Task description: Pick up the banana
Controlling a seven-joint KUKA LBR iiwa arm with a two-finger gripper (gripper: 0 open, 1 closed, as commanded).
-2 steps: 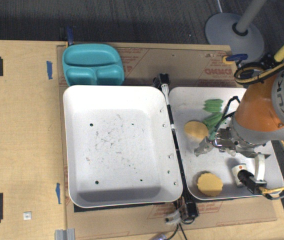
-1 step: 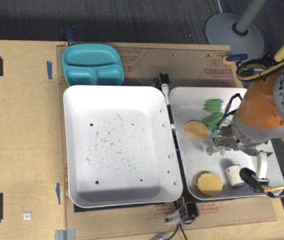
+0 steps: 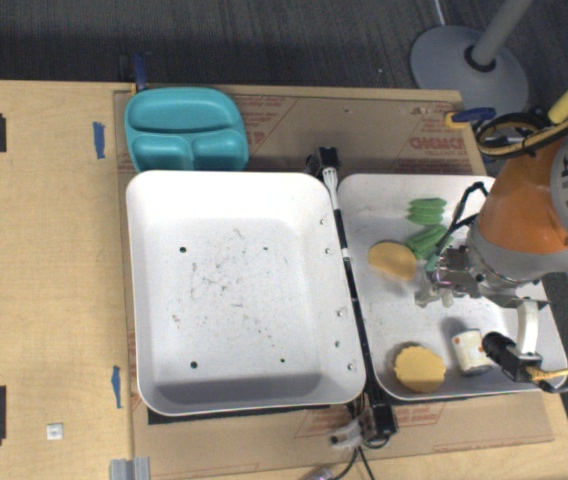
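Camera view. The desk [image 3: 44, 268] carried two white bins side by side. The left bin [image 3: 234, 288] showed only a scuffed floor. The right bin [image 3: 364, 268] held the loose things and served as the landmark for what follows.

The banana [image 3: 394, 260], a pale yellow piece, lay in the upper left part of the right bin, near its left wall. Just above and to the right of it lay a green toy [image 3: 427, 223]. A round yellow piece [image 3: 419, 368] sat near the bin's lower edge, and a small white block [image 3: 469, 351] lay just right of that.

The arm [image 3: 529, 218] reached over the bin's right half. The claw [image 3: 442, 280] hung just right of the banana; whether it stood apart or together could not be told. Nothing showed the banana gripped.

A teal tray [image 3: 186, 128] stood above the left bin.
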